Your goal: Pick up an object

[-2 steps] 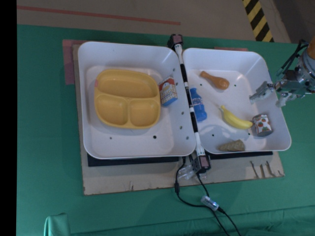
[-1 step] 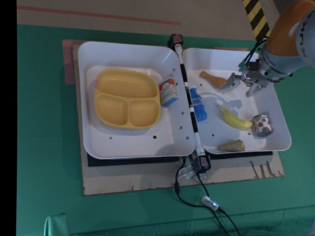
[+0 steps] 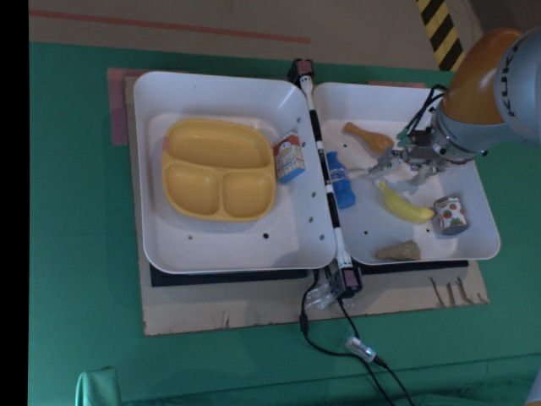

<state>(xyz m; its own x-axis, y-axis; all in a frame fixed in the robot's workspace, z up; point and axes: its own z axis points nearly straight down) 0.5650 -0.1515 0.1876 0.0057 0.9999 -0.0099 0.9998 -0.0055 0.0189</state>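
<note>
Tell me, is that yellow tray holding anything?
Empty. All three compartments of the yellow tray show bare yellow; the small carton lies beside its right edge, outside it.

Yellow banana (image 3: 405,207) flat in right bin (image 3: 482,227), between orange drumstick (image 3: 369,137) and patterned can (image 3: 450,216).

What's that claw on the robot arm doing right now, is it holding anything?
Gripper: hangs over the right bin, just above the banana, with nothing seen between its fingers; open or shut cannot be told.
</note>
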